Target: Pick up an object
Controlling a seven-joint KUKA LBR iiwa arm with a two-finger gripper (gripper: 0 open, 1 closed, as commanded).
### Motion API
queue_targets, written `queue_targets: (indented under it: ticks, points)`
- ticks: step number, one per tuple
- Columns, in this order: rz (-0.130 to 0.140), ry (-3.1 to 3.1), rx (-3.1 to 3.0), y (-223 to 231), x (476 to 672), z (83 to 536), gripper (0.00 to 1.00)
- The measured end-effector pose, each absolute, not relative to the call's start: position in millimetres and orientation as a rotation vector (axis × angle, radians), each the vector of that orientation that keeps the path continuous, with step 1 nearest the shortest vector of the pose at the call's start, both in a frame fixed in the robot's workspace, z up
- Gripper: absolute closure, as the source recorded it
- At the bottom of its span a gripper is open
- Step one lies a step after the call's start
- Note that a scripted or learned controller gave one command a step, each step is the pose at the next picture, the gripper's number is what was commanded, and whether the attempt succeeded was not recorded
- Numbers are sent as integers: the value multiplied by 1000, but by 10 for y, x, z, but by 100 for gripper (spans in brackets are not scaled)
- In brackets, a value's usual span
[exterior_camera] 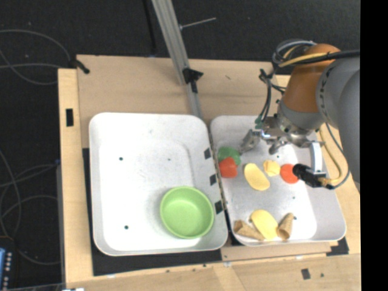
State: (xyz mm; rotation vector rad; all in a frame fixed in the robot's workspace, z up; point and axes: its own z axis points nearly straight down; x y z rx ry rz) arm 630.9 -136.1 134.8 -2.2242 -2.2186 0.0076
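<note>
My gripper (262, 144) hangs over the back half of the right bin (327, 214), its fingers spread apart with nothing between them. Just below and left of it lie a green piece (228, 154) and a red ball (228, 168) against the bin's left wall. A yellow oval piece (256, 177) lies in the middle, with a small pale yellow piece (272, 168) and an orange-red piece (288, 173) to its right. At the bin's front lie another yellow piece (263, 222) and two brown cone-shaped pieces (246, 229) (285, 226).
The left bin (121, 138) holds a green bowl (187, 211) near its front right corner. A slanted metal pole (173, 35) rises behind the bins. The arm's orange band (306, 83) and cables stand over the right bin's back edge.
</note>
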Motion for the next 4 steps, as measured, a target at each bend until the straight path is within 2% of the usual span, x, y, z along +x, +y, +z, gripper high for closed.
queue_targets:
  ticks: [1,3,4]
  points:
    - [-3,-2218,-2230,-1366,6328,1490,100]
    - [-7,-2228,-2225,-1498,6420,2525,100]
    - [-6,-2228,-2220,-1504,6431,2818,100]
